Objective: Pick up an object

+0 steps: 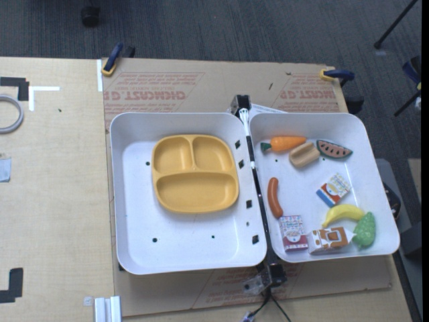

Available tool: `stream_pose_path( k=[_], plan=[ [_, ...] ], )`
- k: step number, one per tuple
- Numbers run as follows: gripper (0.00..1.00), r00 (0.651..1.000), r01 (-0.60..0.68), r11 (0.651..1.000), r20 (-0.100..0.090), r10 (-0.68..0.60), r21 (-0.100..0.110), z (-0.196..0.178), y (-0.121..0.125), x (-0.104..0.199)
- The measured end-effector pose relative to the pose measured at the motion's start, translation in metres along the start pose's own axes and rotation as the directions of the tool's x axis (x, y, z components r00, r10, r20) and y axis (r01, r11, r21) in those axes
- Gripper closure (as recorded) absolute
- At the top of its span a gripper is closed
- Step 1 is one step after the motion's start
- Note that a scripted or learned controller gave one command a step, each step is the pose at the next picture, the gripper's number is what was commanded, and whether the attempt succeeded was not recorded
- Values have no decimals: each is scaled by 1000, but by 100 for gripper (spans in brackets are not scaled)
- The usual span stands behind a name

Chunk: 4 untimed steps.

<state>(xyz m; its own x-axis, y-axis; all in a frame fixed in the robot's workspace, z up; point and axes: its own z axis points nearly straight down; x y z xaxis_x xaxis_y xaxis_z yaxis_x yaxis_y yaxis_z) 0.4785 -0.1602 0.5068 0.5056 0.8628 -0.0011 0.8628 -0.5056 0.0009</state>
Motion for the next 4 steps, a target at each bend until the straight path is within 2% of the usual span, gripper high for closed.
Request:
stream_pose_path(
  k=[1, 2, 3, 4],
  plan=[
    [0, 959, -283, 959, 0, 283, 1, 30, -23, 48],
    [0, 817, -576, 817, 0, 576, 1, 43, -52, 89],
    [0, 781, -624, 781, -2, 624, 0, 45, -86, 148],
    [0, 687, -726, 687, 1, 726, 1, 195, -89, 157]
  ],
)
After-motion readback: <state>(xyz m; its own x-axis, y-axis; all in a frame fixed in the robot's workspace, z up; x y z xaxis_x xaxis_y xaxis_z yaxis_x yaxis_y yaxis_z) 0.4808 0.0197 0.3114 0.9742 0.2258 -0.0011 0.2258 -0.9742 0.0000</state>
